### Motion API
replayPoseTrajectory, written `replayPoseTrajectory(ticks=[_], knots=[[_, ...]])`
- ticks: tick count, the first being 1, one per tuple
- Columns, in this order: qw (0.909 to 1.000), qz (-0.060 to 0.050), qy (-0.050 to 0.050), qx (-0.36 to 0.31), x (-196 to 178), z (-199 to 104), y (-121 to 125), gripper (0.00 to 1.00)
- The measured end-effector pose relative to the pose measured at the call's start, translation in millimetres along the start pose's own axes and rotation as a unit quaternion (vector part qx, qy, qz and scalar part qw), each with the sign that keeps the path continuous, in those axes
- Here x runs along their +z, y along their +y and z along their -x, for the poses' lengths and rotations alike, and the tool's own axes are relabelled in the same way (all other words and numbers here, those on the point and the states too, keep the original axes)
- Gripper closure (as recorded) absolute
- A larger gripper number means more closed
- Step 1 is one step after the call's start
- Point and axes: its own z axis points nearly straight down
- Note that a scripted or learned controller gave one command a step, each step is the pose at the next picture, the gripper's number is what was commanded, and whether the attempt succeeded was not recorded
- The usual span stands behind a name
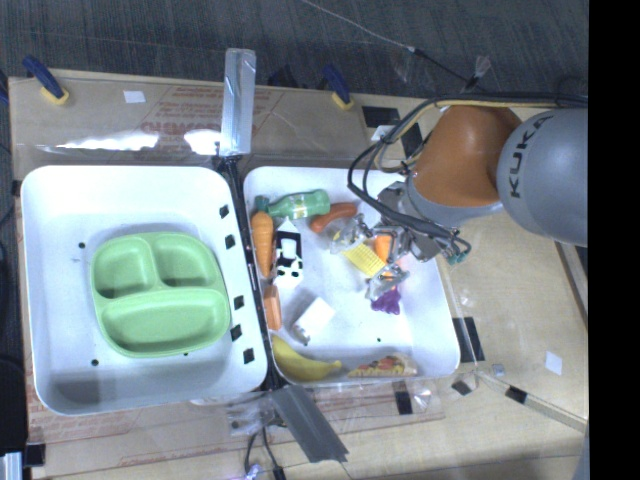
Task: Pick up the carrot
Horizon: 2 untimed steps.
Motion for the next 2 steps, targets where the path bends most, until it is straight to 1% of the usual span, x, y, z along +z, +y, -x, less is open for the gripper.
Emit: replayPoseTrajectory(ticks=[1,2], knots=[[1.0,-0.001,-0.002,-0.002,-11.0,2.5,0.6,1.0],[0.966,-0.002,-0.001,-0.259,-112.8,33.8,-22.2,1.0]])
